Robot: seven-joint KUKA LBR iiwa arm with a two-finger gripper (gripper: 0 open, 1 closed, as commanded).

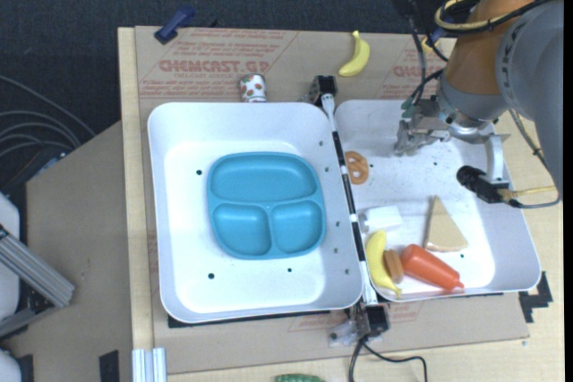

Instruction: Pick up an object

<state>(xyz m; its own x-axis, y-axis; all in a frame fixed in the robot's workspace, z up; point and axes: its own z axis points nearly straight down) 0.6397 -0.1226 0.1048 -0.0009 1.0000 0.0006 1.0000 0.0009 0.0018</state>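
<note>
My gripper [413,140] hangs low over the far part of the right bin [515,259], with bare bin floor under it. A pretzel [356,166] lies to its left by the bin's left wall. Nearer the front lie a white block [383,217], a tan wedge [444,226], a small banana [376,259], a hot dog [393,265] and a carrot [432,268]. All of these rest on the bin floor, apart from the gripper.
The left bin [170,192] holds a blue divided plate [266,202]. On the board behind the bins lie a yellow banana [355,55], a small patterned cup [253,87] and a blue object [174,25]. The arm's grey body [528,49] covers the right bin's far right corner.
</note>
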